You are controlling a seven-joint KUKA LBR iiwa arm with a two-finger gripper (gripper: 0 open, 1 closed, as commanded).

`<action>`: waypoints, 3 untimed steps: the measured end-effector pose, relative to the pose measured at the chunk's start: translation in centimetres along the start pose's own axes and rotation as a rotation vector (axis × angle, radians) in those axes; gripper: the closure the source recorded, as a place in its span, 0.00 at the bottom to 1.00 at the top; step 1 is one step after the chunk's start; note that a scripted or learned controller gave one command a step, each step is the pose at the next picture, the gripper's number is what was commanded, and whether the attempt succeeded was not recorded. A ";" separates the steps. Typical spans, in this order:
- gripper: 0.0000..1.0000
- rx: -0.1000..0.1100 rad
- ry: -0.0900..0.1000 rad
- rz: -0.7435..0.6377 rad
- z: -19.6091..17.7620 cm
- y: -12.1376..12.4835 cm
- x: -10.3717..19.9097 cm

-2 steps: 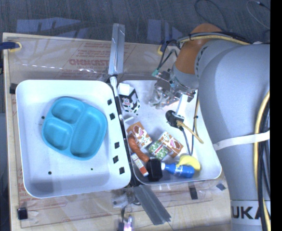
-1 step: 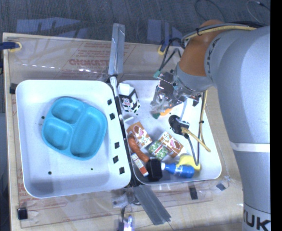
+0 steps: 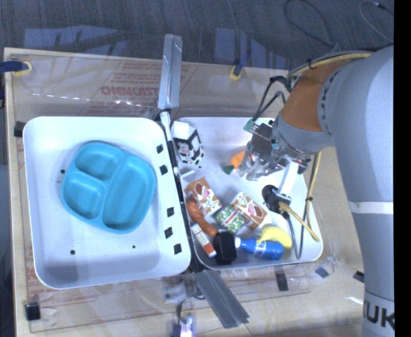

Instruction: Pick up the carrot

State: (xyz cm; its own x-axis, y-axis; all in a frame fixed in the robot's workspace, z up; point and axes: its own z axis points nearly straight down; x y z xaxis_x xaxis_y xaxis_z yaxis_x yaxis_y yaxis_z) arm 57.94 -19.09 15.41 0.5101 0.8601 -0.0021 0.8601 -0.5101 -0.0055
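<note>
Claw (image 3: 256,166) low in right bin (image 3: 310,248), over the carrot (image 3: 236,162); the fingers' spread can't be told from this angle. Risk: the carrot is mostly hidden under the claw, so an off-centre close could nudge it aside or clip it by the tip. Carrot: small, orange with a green end, poking out at the claw's left.
</note>
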 end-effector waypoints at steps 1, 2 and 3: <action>0.00 0.000 0.000 0.000 0.0 0.0 0.0; 0.00 0.000 0.001 0.024 6.3 5.9 3.6; 1.00 0.005 0.001 0.016 5.3 5.8 3.8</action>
State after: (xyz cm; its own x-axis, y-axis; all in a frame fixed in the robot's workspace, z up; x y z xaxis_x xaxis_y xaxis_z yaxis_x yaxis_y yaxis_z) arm 64.83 -18.74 10.03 0.5242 0.8516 -0.0015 0.8516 -0.5241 -0.0108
